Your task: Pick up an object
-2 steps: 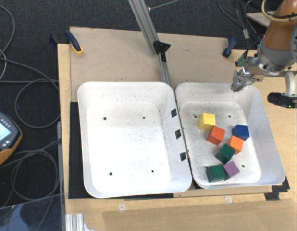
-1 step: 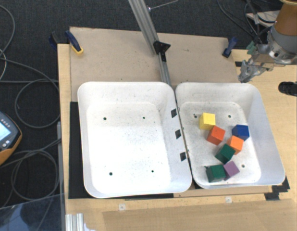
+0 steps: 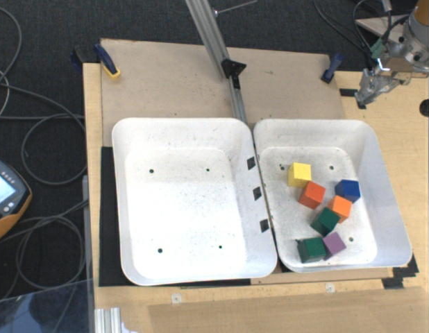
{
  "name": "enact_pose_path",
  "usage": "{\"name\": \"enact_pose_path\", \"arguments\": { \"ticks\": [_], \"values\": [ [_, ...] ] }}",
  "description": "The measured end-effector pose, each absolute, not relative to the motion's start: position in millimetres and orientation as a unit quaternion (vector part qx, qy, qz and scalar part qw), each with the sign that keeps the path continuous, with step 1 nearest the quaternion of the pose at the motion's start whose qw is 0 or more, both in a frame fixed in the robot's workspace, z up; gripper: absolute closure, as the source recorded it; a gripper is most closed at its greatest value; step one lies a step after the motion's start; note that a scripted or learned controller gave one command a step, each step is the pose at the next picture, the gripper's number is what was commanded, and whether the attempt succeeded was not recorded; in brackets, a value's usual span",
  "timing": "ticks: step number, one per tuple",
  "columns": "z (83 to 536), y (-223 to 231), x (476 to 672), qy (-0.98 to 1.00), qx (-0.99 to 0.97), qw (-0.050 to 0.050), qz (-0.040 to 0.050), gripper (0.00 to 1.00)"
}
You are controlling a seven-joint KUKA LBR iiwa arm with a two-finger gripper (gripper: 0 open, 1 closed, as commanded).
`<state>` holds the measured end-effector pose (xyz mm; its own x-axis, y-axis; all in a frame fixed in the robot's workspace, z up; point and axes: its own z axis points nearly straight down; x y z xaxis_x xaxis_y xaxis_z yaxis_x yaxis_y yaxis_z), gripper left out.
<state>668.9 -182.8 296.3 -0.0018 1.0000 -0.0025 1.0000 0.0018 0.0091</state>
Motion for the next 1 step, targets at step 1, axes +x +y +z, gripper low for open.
{"name": "enact_pose_path", "arguments": {
  "ticks": [1],
  "values": [
    [283.9, -143.0, 648.9, 0.708, 0.706, -0.001, -0.0003, 1.0]
  ]
}}
